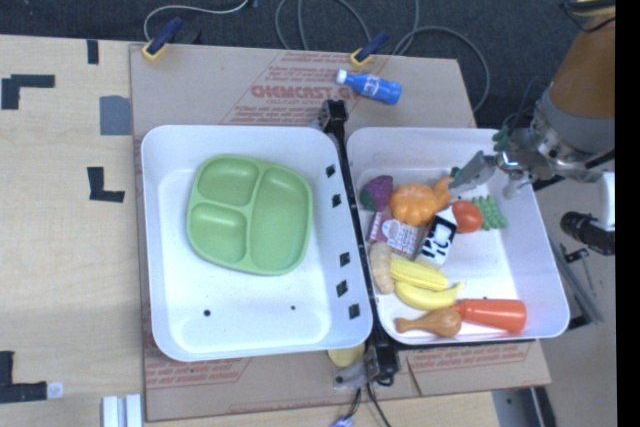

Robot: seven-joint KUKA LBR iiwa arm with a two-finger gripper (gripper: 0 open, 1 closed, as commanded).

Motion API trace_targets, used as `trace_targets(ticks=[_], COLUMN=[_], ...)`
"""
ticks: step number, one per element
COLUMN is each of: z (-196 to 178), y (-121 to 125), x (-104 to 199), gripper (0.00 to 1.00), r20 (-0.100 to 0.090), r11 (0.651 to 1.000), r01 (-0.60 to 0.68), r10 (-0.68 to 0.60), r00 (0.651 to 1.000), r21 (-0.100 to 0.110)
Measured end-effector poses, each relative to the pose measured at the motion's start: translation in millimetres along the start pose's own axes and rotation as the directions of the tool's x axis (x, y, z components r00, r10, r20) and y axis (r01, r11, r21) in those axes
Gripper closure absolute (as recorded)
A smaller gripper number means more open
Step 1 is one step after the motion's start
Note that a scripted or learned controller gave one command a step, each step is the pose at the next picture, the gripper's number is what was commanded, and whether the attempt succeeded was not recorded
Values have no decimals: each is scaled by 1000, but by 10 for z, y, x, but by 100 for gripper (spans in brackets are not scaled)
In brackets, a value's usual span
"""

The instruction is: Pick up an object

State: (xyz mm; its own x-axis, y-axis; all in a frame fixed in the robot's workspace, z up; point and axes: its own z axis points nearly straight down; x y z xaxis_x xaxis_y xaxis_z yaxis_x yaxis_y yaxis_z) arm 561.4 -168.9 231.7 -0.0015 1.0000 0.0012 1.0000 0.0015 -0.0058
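Two shallow white bins sat side by side on the table: the left bin [160, 215] held one green three-compartment plate [250, 215], and the right bin [520, 225] held a crowded pile of glossy toy food, including one banana [422, 280], one drumstick [430, 322], one carrot [492, 314] and one rounded orange piece [415, 203]. The gripper [480, 170] hung over the right bin's far side, just beside the orange piece, holding nothing visible; whether its jaws were apart could not be told. One blue bottle [370, 86] lay on the cardboard [290, 85] beyond the bins.

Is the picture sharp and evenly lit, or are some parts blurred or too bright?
In the camera view the light is soft and even; the white bins show only faint shadows. The green plate is sharp. The gripper looks slightly blurred, and the small toys under it are soft in detail.
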Motion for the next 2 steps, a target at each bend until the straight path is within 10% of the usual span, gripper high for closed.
trace_targets(ticks=[1, 2], z=[872, 1472], y=[395, 295], x=[66, 261], gripper=[0, 0], r20=[-1, 4], r11=[1000, 1000], r01=[2, -3], r10=[-2, 3], r00=[1000, 1000], r21=[5, -9])
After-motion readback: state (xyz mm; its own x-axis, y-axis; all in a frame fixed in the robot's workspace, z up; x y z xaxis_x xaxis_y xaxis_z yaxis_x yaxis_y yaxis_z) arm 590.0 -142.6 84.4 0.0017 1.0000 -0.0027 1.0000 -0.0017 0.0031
